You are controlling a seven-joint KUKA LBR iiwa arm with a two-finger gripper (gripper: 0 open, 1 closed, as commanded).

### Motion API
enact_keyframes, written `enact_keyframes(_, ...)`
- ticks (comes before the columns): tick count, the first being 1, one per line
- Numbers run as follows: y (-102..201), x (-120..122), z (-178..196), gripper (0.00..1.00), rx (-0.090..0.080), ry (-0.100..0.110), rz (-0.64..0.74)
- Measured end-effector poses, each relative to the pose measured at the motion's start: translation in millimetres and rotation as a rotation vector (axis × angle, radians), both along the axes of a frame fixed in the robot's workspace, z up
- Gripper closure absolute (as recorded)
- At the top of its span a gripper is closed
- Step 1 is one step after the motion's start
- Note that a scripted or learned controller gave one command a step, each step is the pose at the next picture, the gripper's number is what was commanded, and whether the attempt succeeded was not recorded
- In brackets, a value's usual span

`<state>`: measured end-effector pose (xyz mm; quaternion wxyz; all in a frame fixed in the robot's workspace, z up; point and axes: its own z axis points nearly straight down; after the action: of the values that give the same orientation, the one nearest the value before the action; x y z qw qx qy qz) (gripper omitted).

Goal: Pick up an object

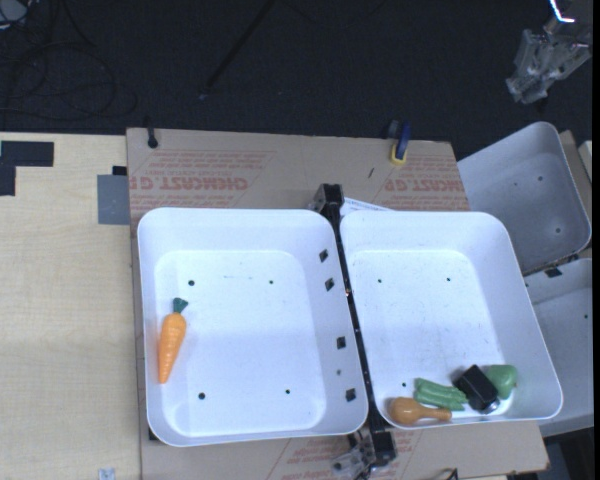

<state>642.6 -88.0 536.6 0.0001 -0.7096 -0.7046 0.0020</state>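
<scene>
Orange gourd toy [418,411] right bin's [520,268] near edge; gripper [542,68] far above

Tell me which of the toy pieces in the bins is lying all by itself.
The orange carrot, alone by the left wall of the left bin. The others, a green pod, black block and orange gourd, cluster in the right bin's near corner.

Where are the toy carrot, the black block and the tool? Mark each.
toy carrot [170,343], camera view, middle of its orange body.
black block [477,387], camera view, its top face.
tool [542,63], camera view, the grey body at the upper right.
</scene>
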Motion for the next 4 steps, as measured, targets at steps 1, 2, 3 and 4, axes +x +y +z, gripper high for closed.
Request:
enact_keyframes(1, -38.1, 0.9, -82.2, 1.0, 0.002, 0.007, 0.004)
enact_keyframes(2, 79.2, 1.5, 6.4, 1.0, 0.006, -0.009, 0.02)
enact_keyframes(3, 77.5, 1.4, 0.4, 1.0, 0.003, 0.002, 0.008)
enact_keyframes(4, 21.5, 0.0, -127.6, 1.0, 0.002, 0.013, 0.001)
